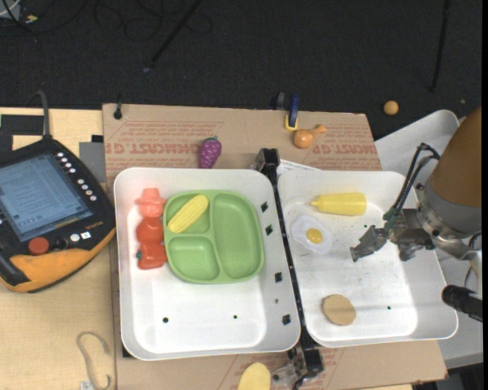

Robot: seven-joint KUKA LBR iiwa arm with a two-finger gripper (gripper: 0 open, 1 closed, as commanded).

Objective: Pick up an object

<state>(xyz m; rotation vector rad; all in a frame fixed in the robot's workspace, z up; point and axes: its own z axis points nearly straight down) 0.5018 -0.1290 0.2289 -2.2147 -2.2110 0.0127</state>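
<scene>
Nearest the viewer, a yellow lemon-shaped toy [254, 376] lies on the cardboard sheet [244, 132] just outside the front rims of the bins. Inside the right bin [423, 331], a flat tan disc [338, 309], round and matte like a biscuit, rests near the front wall with bare white floor around it. Farther in, the gripper [368, 246] hangs low over the middle of this bin, its dark fingers angled leftward; whether they are spread or closed cannot be told, and nothing is seen between them. Just left of it lies a glossy fried-egg toy [313, 236], white with a yellow centre, and beyond that a smooth yellow banana-like piece [339, 204] near the back wall. In the left bin [195, 331], a green three-compartment plastic plate [228, 258] carries a ridged corn cob [186, 213] in its rear left section; a red-and-pink figure [150, 230] stands beside the plate's left edge. The front half of this bin is open floor. Behind the bins, a purple grape cluster [210, 151] and an orange pear-shaped toy [306, 136] rest on the cardboard. A teach pendant [41, 205] sits at far left.
</scene>
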